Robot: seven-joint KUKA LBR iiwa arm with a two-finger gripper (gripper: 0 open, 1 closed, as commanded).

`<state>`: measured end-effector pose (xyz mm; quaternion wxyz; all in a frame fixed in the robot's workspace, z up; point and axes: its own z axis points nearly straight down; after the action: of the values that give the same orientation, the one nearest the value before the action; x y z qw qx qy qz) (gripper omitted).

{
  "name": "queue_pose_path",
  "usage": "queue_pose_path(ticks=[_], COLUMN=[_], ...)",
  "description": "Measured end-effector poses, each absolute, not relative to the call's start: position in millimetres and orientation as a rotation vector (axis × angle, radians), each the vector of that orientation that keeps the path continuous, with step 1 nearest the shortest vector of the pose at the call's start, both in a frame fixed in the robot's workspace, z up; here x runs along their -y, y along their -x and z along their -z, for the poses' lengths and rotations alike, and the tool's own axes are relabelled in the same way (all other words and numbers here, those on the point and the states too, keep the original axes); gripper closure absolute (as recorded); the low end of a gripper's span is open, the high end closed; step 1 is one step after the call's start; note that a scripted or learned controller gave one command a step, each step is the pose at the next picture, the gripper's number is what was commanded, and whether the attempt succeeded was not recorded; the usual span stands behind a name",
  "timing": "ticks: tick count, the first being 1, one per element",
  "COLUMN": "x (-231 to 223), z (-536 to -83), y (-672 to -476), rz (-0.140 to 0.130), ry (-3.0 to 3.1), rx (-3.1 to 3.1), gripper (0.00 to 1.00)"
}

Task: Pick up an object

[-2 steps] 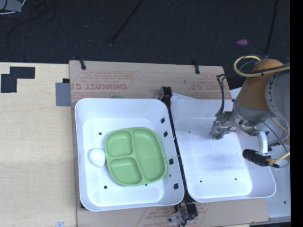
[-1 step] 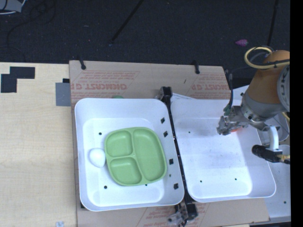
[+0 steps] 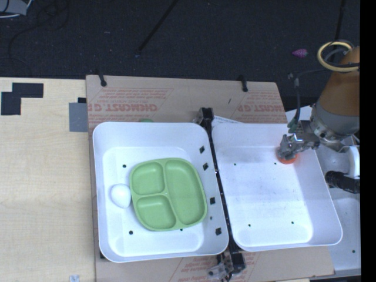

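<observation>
Item: gripper [image 3: 289, 150] over red object [image 3: 287, 158] at right bin [image 3: 329, 216] edge, finger state indiscernible; we advise centring before closing.

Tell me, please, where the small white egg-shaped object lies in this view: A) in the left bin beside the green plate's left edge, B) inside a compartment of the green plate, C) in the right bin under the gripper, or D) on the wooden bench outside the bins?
A: the white egg-shaped object rests on the floor of the left bin, against the left edge of the green plate, outside its compartments.
</observation>
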<state>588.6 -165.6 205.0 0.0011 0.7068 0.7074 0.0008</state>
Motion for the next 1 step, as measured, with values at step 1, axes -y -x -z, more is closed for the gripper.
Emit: queue_pose_path(ticks=[1], x=[166.5], z=[-255.0], y=[-589.3], rz=[-0.003], ry=[-2.218], rx=[-2.221], gripper=[1.0])
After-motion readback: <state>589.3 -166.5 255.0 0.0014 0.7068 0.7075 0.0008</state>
